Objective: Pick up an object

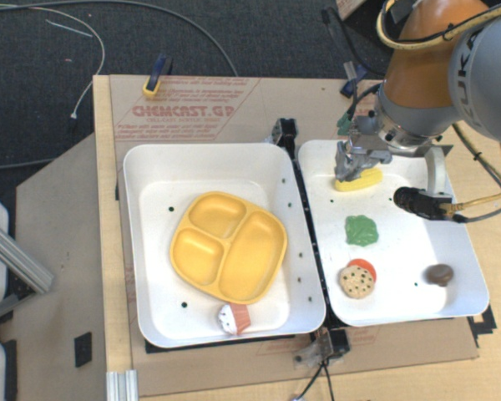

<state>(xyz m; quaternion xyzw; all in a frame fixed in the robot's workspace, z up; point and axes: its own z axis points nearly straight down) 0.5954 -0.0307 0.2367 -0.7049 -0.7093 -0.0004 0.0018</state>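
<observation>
- Two shallow white plastic bins sat side by side on a brown cardboard-covered bench (192,107).
- The left bin (142,224) held a yellow three-section plastic plate (228,246) at its centre, with a small red-and-white object (233,318) just below it.
- The right bin (459,249) held a flat yellow block (358,180) near its upper edge, a green lump (361,230) in the middle, a round speckled cookie (356,280) lower down, and a small brown lump (438,275) at lower right.
- The grey arm with an orange band (430,53) reached in from the upper right.
- Its two-finger gripper (350,169) pointed down onto the yellow block; whether the fingers were parted or closed on it could not be told.
</observation>
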